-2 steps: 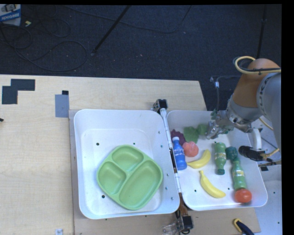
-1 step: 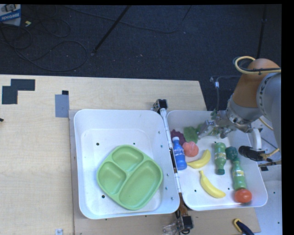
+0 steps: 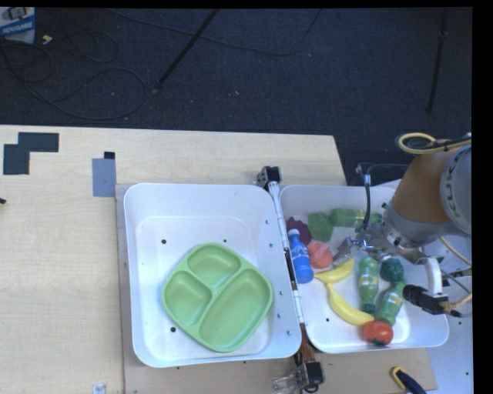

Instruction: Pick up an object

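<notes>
A: Is any writing readable here?

B: No. A blue-and-white tag [image 3: 17,23] is sitting at the upper left corner of the frame, but its print is too small to read. The blue bottle [image 3: 299,260] is lying along the left wall of the right bin [image 3: 431,332] with its white cap toward the top, and I can make out no label on it.

A: And the surface?

B: A pale wooden table [image 3: 54,269] is carrying both bins, with grey patches [image 3: 103,175] stuck near its upper left. Dark carpet [image 3: 231,69] is stretching behind it, with black cables [image 3: 69,77] trailing across.

A: What is lying in the bins?

B: The left bin [image 3: 139,231] is holding a green divided plate [image 3: 218,296]. In the right bin a yellow banana [image 3: 343,302] is curving through the middle, two green bottles [image 3: 368,282] are lying just right of it, a red tomato [image 3: 377,332] is resting at the lower edge, and a pink piece [image 3: 320,254] is sitting beside the blue bottle (some purple and green pieces are crowding the top).

A: The arm?

B: It is reaching in from the right, orange band visible, and the end effector [image 3: 356,245] is hanging over the right bin's upper middle. I cannot tell how it stands, nor whether it is gripping anything.
</notes>
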`<state>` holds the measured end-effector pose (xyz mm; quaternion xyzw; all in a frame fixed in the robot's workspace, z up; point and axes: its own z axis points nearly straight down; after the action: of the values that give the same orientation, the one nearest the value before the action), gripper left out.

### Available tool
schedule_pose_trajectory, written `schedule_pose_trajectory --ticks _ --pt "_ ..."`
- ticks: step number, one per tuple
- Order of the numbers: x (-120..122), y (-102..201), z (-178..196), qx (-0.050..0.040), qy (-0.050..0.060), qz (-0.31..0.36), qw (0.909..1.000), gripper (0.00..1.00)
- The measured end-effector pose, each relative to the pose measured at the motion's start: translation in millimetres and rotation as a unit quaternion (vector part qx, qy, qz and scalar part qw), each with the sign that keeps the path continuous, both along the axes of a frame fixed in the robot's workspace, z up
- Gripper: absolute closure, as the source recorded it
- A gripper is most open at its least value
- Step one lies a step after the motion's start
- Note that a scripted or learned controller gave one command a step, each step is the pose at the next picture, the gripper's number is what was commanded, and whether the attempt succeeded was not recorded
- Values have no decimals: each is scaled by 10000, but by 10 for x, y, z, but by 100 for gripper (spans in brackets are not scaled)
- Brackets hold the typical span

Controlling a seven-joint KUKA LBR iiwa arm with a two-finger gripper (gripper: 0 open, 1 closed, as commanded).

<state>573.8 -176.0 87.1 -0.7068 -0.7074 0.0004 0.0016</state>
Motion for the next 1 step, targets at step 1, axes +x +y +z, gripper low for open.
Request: schedule_pose_trajectory --ticks 1 --pt "2 -6 70 20 17 -29 10000 100"
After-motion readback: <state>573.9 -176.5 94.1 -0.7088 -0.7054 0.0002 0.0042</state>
